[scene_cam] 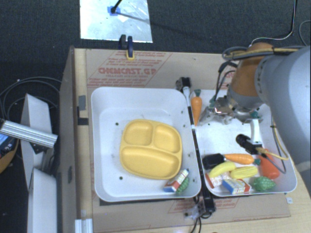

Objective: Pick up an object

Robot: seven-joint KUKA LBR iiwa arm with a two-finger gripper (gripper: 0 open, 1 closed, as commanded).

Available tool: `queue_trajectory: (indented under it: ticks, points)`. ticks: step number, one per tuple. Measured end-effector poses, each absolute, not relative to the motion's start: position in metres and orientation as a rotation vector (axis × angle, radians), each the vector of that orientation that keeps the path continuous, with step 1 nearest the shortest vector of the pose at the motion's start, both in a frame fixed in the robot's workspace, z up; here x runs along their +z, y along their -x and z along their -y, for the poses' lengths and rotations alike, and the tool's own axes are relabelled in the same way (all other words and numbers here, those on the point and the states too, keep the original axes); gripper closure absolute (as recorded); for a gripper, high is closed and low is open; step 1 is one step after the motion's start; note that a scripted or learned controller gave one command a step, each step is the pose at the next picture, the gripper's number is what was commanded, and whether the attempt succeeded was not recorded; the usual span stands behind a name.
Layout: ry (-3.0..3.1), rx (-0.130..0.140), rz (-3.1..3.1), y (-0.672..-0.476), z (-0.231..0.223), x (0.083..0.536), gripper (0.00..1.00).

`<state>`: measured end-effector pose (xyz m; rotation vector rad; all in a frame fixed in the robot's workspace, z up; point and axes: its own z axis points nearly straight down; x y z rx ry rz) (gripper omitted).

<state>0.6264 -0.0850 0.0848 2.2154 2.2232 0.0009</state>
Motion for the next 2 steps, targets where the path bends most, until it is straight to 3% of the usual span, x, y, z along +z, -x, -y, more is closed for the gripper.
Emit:
queue_trajectory:
  ticks: [1, 2]
  points:
    - [-2.218, -0.011, -2.224, -0.6649, 0.0898, 0.0841, 0.0]
    - [-2.219, -0.019, -2.224, -0.6662, 0.0894, 0.0841, 0.0]
